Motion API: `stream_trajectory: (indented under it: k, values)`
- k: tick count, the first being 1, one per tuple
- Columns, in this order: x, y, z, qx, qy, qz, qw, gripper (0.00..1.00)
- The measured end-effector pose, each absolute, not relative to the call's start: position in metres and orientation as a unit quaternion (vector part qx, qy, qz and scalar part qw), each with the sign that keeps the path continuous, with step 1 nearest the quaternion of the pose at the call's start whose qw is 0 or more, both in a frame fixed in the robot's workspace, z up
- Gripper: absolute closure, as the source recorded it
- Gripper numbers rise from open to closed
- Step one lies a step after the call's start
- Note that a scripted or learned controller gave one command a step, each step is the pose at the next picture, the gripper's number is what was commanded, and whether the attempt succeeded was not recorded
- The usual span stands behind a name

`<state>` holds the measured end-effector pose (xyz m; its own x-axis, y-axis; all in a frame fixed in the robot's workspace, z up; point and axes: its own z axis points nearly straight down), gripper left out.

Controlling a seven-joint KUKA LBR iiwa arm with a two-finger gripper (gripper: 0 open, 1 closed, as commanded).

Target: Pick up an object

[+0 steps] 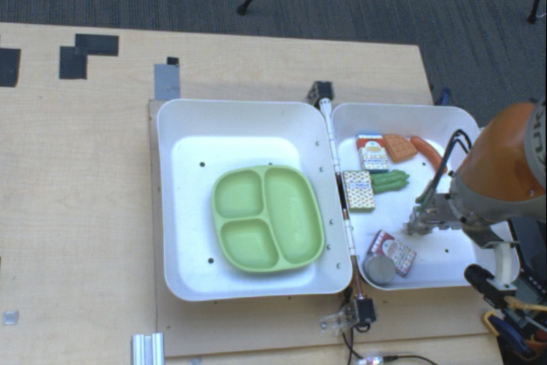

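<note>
My gripper (418, 225) hangs low over the middle of the right bin (453, 265), on the grey arm with its orange band (508, 162) coming in from the right. Just left of and below it lies a red-and-white packet (393, 252) beside a grey round can (379, 270). Farther up the bin lie a green pod (389, 180), a yellow-green patterned box (357, 191), a small red-and-white carton (372, 154), an orange piece (398, 148) and a red-orange carrot (426, 150). I see nothing between the gripper and the bin floor.
The left bin (184, 184) holds a light green divided plate (267, 218). A ridge (335, 175) separates the two bins. Cables and connectors (355, 316) sit at the bench's front edge.
</note>
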<state>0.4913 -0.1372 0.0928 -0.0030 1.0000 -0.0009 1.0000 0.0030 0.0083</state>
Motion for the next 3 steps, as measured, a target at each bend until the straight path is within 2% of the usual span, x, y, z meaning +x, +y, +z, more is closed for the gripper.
stream_trajectory:
  k: [1,2,3]
  values:
    - [0.4911,-0.1372,0.0927,0.706,0.708,0.0025,0.003,0.00]
    - [0.4920,-0.1365,0.0997,0.705,0.709,0.0023,0.002,1.00]
    - [0.4919,-0.1365,0.0996,0.705,0.709,0.0022,0.002,0.00]
